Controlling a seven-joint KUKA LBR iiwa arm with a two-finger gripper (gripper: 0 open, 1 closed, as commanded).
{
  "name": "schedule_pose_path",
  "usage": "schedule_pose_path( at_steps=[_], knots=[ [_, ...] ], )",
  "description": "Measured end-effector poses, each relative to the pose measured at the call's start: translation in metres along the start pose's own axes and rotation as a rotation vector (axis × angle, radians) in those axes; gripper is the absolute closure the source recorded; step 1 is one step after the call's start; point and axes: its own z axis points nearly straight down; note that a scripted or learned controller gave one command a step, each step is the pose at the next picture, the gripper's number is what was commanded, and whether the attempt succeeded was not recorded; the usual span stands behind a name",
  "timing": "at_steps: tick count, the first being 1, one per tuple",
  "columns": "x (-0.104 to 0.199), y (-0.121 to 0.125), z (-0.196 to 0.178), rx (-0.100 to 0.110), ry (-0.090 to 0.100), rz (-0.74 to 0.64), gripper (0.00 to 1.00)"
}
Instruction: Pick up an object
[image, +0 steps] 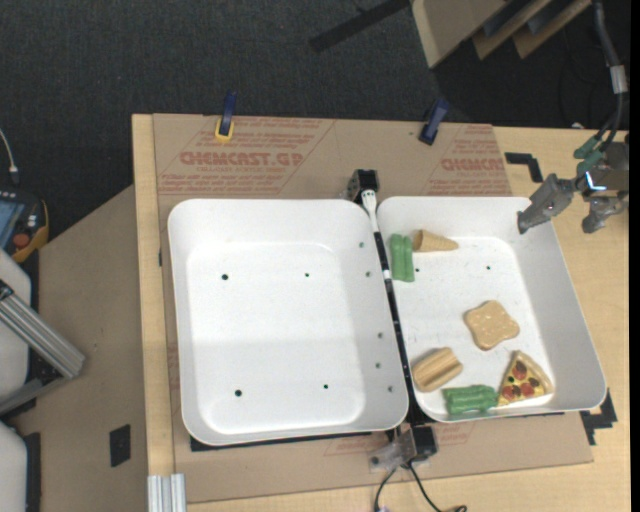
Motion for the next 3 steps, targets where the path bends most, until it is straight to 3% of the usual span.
schedule_pose_path(
  at_steps=[1, 2, 3],
  knots=[
    [0.054, -0.009, -0.093, 0.002, 0.002, 0.0, 0.0],
    [0.08, -0.034, -0.144, 0.005, 0.001, 0.003, 0.0],
    [0.149, -0.035, -0.145, 0.006, 0.003, -0.001, 0.0]
  ],
)
